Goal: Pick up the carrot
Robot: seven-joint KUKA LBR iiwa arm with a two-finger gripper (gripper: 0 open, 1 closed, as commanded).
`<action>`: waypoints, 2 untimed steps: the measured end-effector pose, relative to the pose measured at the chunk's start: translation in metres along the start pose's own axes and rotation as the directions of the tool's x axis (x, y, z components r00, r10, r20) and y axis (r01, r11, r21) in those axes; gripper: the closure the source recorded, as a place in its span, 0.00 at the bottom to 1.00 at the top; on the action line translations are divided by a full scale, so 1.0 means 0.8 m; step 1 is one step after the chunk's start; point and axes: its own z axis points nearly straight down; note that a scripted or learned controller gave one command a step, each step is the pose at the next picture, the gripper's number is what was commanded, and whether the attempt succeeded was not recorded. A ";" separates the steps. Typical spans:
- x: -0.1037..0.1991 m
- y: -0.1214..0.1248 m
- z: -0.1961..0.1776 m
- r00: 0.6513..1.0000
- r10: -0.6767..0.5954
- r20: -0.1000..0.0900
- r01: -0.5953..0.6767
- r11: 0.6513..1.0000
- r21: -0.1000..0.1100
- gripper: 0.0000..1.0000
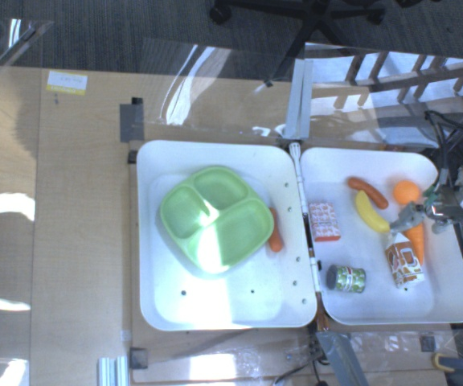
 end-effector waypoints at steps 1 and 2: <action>-0.014 0.021 0.125 0.991 -0.132 0.003 0.132 0.991 -0.005 0.00; -0.012 0.085 0.137 0.993 -0.115 0.000 0.115 0.993 -0.007 0.00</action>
